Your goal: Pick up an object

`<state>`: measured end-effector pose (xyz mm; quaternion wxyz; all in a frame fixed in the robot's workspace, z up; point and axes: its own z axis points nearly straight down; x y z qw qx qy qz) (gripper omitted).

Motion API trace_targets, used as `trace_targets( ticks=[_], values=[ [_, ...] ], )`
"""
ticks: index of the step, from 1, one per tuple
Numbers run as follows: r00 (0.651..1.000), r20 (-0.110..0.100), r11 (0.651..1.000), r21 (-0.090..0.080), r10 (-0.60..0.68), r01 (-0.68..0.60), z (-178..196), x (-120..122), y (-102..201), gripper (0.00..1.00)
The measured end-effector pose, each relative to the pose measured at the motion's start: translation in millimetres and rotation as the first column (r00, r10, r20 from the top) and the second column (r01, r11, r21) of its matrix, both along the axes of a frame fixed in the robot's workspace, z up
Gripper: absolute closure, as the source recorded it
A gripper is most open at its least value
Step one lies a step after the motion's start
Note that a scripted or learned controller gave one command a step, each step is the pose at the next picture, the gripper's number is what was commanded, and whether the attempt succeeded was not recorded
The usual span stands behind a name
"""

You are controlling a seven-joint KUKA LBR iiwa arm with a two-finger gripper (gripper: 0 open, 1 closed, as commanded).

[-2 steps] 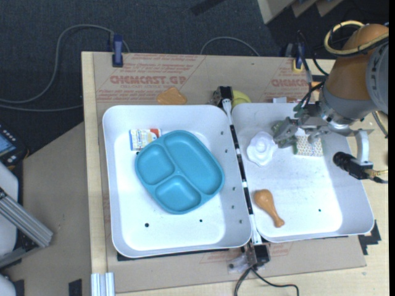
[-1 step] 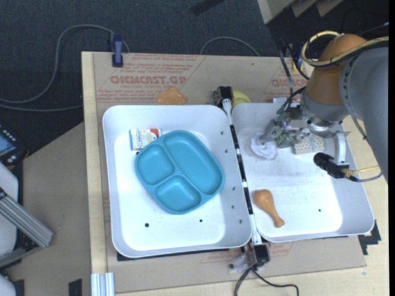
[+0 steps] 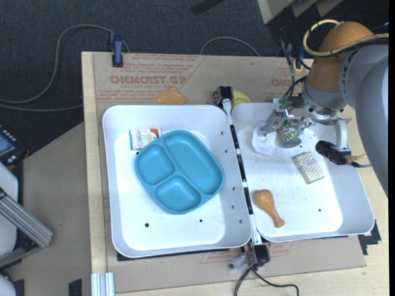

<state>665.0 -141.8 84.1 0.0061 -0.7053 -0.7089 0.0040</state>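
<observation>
The pincer (image 3: pixel 282 127) hangs over the right bin (image 3: pixel 345 221), its state impossible to tell; a small white object (image 3: pixel 264 143) sits just at its seven o'clock.

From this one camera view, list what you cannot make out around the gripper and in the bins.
- Gripper: its fingers blur into the wrist above; open or shut, and whether they grip anything, is unclear.
- White object by the gripper: too small and pale against the right bin to identify.
- Carton: the blue tray covers its lower edge; print too small to read.
- Yellow item behind the bins: partly hidden by the rims.
</observation>
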Motion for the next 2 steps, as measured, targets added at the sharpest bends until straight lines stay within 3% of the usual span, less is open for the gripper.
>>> trace_targets(
  ticks=[1, 2],
  values=[
    [1.0, 0.001, 1.0, -0.001, -0.001, 0.001, 12, 0, 0, 1.0],
    [1.0, 0.027, 1.0, -0.001, 0.003, -0.003, 108, -2, 74, 1.0]
  ],
)
